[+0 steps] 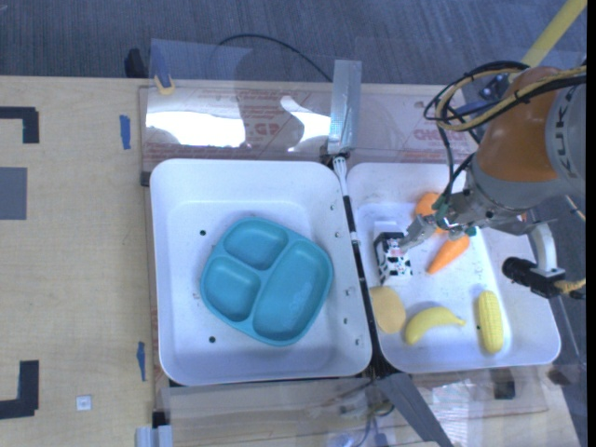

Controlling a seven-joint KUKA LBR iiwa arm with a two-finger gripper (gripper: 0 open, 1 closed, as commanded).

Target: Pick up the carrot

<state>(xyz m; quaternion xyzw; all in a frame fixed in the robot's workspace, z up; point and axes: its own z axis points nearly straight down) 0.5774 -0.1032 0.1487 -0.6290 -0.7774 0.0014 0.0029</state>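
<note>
From the camera view I see the gripper [395, 252] low in the right bin [535, 347], at about 9 o'clock of that bin. If its jaws are released or clenched, I cannot tell. The carrot [448, 252] lies just at 3 o'clock of the gripper. At 6 o'clock lie a banana [430, 323] and a corn cob [489, 320]. The left bin [177, 268] holds a blue divided plate [267, 280].
</note>
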